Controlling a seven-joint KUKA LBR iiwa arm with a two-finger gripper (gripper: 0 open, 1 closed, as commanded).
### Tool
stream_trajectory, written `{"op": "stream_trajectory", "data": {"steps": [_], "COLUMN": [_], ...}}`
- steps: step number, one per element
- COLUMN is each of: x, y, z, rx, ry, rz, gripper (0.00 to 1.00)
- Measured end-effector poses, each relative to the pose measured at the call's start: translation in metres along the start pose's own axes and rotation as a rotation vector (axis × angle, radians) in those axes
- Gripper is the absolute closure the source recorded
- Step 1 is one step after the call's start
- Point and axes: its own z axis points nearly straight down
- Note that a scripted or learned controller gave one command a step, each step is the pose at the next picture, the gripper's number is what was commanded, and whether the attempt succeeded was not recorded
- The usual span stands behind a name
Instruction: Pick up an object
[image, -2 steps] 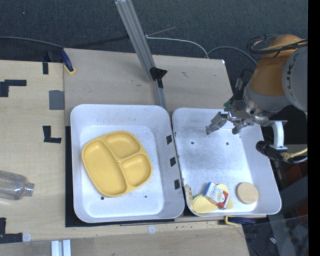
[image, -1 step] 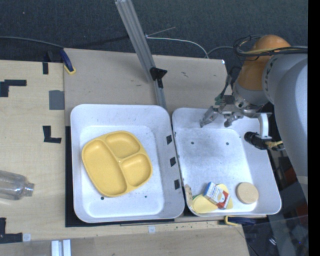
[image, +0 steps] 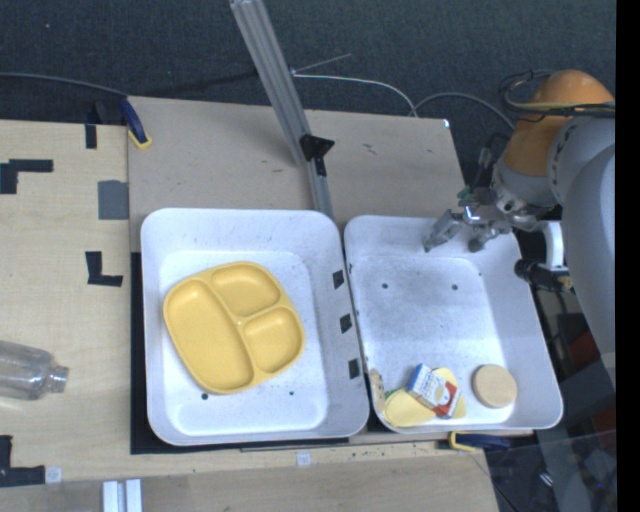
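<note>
Here, seen from above at a slant, a wooden tabletop (image: 240, 150) carries two shallow white bins set side by side, their inner rims touching. The left bin (image: 160, 400) holds a yellow divided plate (image: 232, 325) with three compartments, lying flat and turned at an angle, nearer the bin's left wall.

The right bin (image: 440, 300) has three small things gathered along its near edge. A round tan disc (image: 493, 385) lies flat close to the near right corner. Just to its left is a small carton (image: 432, 388), white with blue and red print, resting partly on top of a pale yellow piece (image: 405, 408) that sits in the near left part of that bin.

The grey arm, with an orange band (image: 555, 100) at the upper right, reaches in from the right. Its pincer (image: 457, 230) is over the far rim of the right bin, well apart from the three things at the near edge. Its two metal fingers (image: 436, 236) are spread apart and have nothing between them.

On the tabletop to the left of the bins, a clear plastic bottle (image: 30, 370) lies on its side at the left edge. A slanted metal pole (image: 285, 95) rises from behind the gap between the two bins.
</note>
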Motion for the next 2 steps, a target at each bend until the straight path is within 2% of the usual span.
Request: {"op": "stream_trajectory", "data": {"steps": [1, 2], "x": [0.087, 0.09], "y": [-0.047, -0.002], "z": [0.025, 0.025], "rx": [-0.011, 0.011], "ry": [-0.009, -0.01], "rz": [-0.007, 0.002], "gripper": [0.0, 0.0]}}
